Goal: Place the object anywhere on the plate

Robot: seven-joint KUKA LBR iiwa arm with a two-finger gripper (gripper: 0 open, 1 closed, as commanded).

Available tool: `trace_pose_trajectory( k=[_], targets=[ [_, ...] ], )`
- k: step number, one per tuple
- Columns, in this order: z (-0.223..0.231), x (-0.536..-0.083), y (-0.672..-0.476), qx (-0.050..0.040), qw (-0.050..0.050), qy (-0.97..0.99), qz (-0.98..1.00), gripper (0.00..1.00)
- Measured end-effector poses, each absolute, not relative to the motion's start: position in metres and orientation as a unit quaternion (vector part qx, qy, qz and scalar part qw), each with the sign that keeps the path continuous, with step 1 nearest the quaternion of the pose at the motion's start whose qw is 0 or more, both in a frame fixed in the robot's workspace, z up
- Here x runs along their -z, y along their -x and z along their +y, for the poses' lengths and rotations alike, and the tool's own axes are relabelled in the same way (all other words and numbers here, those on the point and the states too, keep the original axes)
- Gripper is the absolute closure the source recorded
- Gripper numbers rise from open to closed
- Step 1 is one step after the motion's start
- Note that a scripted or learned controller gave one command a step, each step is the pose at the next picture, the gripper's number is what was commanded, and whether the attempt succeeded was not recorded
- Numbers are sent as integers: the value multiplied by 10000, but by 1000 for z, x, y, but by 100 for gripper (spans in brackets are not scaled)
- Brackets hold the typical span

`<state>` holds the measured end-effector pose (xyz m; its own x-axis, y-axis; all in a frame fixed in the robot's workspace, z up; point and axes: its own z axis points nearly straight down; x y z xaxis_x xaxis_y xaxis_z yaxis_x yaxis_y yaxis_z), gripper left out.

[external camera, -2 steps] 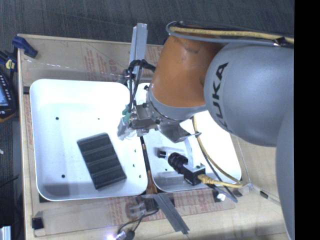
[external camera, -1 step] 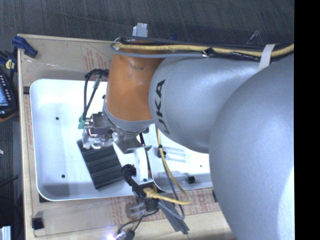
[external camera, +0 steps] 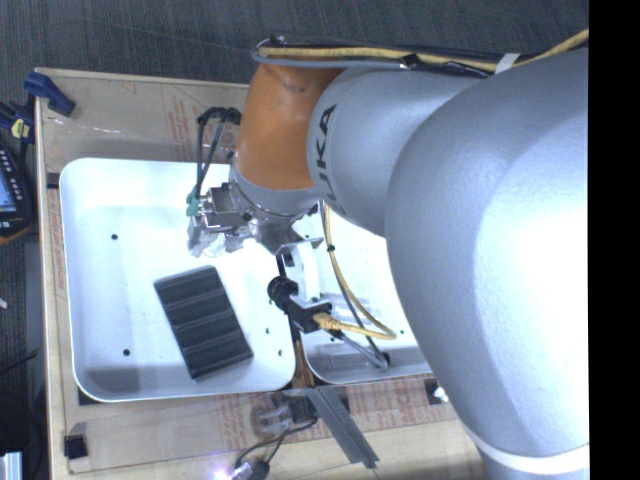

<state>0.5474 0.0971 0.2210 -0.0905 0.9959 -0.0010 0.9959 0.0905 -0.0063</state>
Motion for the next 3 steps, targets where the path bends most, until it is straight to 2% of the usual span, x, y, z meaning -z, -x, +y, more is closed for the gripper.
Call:
trace_pose_trajectory(
  k=[1,2,3],
  targets=[
    [147,-91,-499,-19,13,7962,-6051,100],
    [141,-197,-490,-13,15,8676,-4973,100],
    [142,-197,-490,-16,19,8675,-4974,0]
  ],
)
